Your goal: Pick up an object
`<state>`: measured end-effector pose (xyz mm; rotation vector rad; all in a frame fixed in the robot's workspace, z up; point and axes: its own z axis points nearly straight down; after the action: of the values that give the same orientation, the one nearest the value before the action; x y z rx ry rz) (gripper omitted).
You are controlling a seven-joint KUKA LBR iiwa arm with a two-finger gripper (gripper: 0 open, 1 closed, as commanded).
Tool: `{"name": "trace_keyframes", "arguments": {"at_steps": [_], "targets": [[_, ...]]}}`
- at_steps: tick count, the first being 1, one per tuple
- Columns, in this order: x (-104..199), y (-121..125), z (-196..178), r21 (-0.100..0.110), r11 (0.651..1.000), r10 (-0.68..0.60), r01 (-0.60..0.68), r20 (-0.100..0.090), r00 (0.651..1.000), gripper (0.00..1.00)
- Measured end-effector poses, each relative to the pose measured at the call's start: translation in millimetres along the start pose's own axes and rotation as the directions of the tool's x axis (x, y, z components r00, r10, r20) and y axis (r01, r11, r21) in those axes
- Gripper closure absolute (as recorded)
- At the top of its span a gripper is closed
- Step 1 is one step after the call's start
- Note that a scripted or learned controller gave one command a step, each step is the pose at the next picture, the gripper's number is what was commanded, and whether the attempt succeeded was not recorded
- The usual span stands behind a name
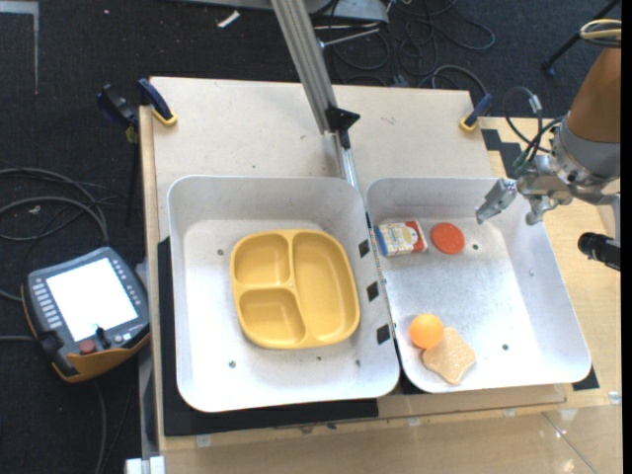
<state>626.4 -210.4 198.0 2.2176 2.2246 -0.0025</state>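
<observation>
The things I could pick lie in the right bin (553, 294), in the right half of the frame. A small carton (400, 237) with blue and white print lies near the bin's upper left corner, and a red disc (448, 238) sits just beside it to the right. Lower down, toward the bottom middle of that bin, an orange ball (426, 331) touches a tan, bread-like slice (450, 356) at its lower right.

My gripper (513, 205) hangs at the upper right of the frame, over the bin's upper right edge, well apart from the ball and the slice and nearer the red disc. My two fingers are spread, with nothing between them.

The left bin (193, 225) fills the middle left of the frame and holds a yellow divided plate (293, 287) with three compartments. A teach pendant (84, 309) lies on the dark floor at the far left.
</observation>
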Motion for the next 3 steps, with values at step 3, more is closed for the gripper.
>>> {"name": "trace_keyframes", "arguments": {"at_steps": [3], "targets": [[0.0,4.4,102.5,-0.003,1.000,0.001,-0.001,0.000,1.000,0.00]]}}
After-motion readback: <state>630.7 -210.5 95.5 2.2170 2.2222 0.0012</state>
